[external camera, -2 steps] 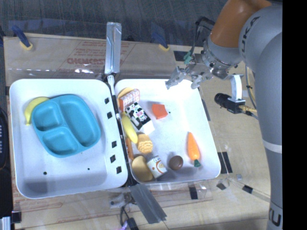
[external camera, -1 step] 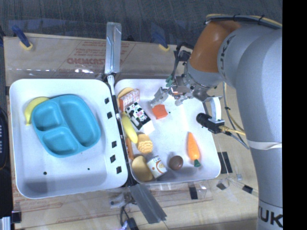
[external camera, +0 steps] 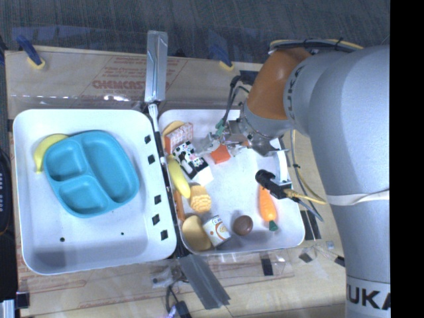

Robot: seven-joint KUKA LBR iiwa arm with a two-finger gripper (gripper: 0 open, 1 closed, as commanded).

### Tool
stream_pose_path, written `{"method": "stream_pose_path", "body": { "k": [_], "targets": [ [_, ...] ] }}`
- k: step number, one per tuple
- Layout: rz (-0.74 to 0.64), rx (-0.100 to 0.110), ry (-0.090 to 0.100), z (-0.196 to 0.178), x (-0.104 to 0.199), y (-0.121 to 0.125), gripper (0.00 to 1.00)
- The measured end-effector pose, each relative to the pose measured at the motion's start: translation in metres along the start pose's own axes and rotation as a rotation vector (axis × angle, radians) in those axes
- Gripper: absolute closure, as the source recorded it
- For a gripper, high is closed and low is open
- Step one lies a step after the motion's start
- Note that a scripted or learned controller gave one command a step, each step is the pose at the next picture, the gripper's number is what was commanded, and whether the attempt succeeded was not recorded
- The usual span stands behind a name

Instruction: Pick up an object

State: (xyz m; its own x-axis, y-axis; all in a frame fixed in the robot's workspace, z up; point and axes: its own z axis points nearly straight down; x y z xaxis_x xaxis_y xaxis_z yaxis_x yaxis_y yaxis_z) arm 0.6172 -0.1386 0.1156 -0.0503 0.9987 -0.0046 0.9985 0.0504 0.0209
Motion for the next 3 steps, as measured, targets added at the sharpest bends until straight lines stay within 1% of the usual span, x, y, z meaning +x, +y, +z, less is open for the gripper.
{"method": "stream_pose_path", "body": {
  "k": [1,2,3],
  "targets": [
    [0.189,0.020,0.003,-0.067,0.048,0.008,0.00],
    [0.118,-0.001,0.004,0.001,0.009,-0.004,0.00],
    [0.128,-0.007,0.005,0.006,0.010,-0.005,0.00]
  ]
}}
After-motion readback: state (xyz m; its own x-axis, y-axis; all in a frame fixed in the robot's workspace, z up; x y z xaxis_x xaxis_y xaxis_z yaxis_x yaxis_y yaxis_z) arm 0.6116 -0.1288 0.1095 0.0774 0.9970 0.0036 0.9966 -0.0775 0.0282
